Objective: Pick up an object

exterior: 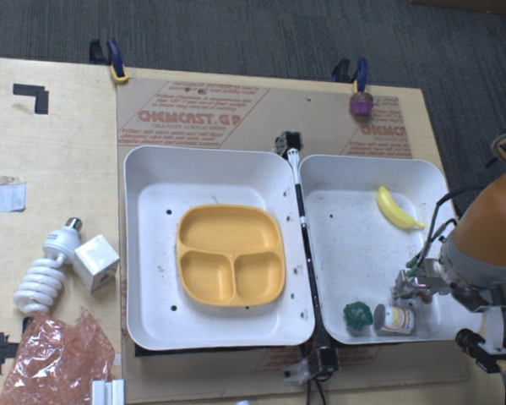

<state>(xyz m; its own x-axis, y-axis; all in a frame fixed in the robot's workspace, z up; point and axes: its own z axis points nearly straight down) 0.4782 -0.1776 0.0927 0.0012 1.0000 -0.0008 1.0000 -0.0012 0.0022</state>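
My gripper hangs low over the front right part of the right bin, below the arm's orange band. Just in front of it a small white jar with a printed label lies on its side, and I cannot tell whether they touch. A dark green lumpy object rests to the jar's left. A yellow banana lies near the bin's back right corner, well apart from the gripper.
The left bin holds a yellow divided plate. A black clip sits where the bins meet at the back. Off the bins at the left lie a spiral light bulb, a white cube and crumpled pink plastic.
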